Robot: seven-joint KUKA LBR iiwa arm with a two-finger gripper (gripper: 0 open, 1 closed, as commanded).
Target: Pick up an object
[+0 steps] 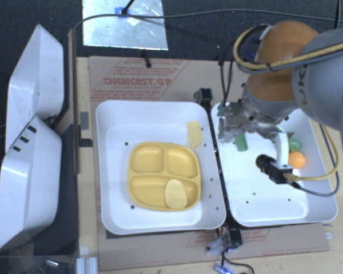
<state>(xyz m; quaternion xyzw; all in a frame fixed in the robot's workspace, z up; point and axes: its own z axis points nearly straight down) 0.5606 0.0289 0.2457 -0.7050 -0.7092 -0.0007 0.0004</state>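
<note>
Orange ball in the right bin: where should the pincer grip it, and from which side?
Across the middle of the orange ball, probably from straight above. It is round, so any width suits, but a green piece and the arm's white part crowd its far and left sides.

A single fixed camera looks down at a slant from above the bench point(160, 76), far enough to take in both white bins: the left bin point(111, 170) sits mid-frame, the right bin point(274, 207) beside it, and the arm point(308, 56) enters from the right.
</note>
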